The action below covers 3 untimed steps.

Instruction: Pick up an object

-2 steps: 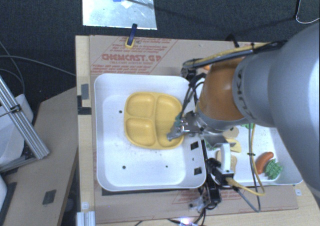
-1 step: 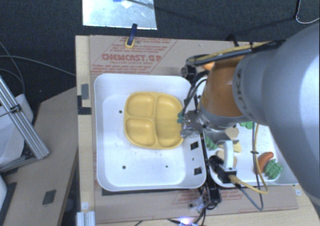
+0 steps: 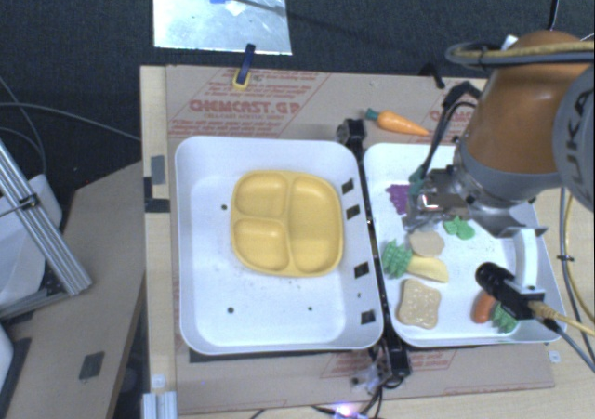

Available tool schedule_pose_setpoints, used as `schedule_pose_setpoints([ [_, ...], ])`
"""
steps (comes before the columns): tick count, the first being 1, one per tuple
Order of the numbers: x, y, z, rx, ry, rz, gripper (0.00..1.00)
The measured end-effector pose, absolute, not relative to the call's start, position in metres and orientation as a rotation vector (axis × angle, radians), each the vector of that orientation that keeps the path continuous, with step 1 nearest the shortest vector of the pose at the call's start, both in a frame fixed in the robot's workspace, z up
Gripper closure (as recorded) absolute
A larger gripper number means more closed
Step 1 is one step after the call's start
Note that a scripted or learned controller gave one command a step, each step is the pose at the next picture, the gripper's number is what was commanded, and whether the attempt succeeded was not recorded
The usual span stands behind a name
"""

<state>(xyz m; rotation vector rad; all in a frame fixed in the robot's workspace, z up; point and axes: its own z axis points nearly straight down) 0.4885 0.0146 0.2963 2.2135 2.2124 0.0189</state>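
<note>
Arm over the right bin, pincer low among the toy food.

The pincer [image 3: 429, 203] sits over the right bin [image 3: 386, 166], just above a round tan piece [image 3: 427, 244] and beside a purple piece [image 3: 400, 196]; whether it is released or clenched I cannot tell, as the wrist hides it. Below lie a yellow wedge [image 3: 429, 268], a green leafy piece [image 3: 396, 259] and a slice of toast [image 3: 419, 304], close together. A small green piece [image 3: 458, 229] lies just right of the pincer. A carrot [image 3: 398, 123] rests on the bench beyond the bin's far edge. The left bin [image 3: 200, 250] holds a yellow divided plate [image 3: 284, 222].
</note>
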Motion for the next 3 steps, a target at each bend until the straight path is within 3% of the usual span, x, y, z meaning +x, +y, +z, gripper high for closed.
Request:
schedule_pose_setpoints([
  [1, 0.507, 0.059, 0.327, 2.21, 2.229, 0.009, 1.0],
  [2, 0.487, 0.107, 0.395, 2.208, 2.231, 0.014, 1.0],
  [3, 0.487, 0.121, 0.428, 2.213, 2.227, 0.008, 1.0],
])
